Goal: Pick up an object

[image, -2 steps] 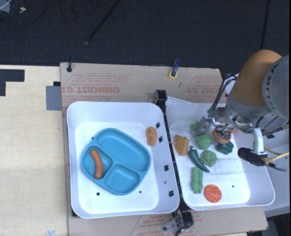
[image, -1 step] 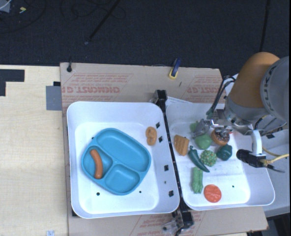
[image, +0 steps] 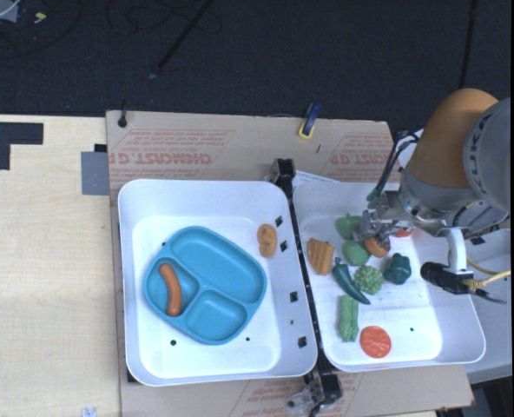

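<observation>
My gripper (image: 375,230) reaches down into the right bin (image: 452,341), right above a cluster of toy foods. Directly beneath it are a small brown-orange piece (image: 378,247), a light green round piece (image: 355,253) and another green piece (image: 347,226). I cannot tell whether anything is gripped. Close by lie a broccoli floret (image: 368,279), a dark green bell pepper (image: 397,268), a long dark green chili (image: 351,283), an orange waffle-like piece (image: 320,256), a green pod (image: 348,318) and a red tomato (image: 376,341).
The left bin (image: 144,207) holds a blue divided plate (image: 218,289) with a sausage (image: 172,288) in it, and an orange piece (image: 267,240) lies near the divider. The arm's orange band (image: 452,137) looms over the right bin's far corner.
</observation>
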`<state>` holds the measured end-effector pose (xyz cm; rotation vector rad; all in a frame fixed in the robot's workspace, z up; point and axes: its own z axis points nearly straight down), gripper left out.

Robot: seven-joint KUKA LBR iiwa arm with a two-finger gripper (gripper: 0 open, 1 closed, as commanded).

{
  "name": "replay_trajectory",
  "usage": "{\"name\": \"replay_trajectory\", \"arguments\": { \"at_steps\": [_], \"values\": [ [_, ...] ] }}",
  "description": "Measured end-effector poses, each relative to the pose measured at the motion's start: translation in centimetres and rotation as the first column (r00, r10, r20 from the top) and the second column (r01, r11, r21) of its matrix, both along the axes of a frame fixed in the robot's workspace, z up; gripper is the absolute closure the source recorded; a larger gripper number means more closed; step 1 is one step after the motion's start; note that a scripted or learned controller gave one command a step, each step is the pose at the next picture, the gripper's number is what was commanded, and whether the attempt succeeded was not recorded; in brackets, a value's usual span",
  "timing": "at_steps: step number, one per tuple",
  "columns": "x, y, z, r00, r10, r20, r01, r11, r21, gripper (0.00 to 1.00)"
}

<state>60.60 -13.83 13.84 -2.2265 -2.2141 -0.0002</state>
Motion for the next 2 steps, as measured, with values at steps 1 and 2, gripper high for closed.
{"name": "replay_trajectory", "arguments": {
  "at_steps": [1, 2],
  "values": [
    [0.0, 0.5, 6.2, 1.0, 0.006, 0.004, -0.006, 1.0, -0.001, 1.0],
    [0.1, 0.4, 9.1, 1.0, 0.006, 0.002, -0.006, 1.0, -0.001, 1.0]
  ]
}}
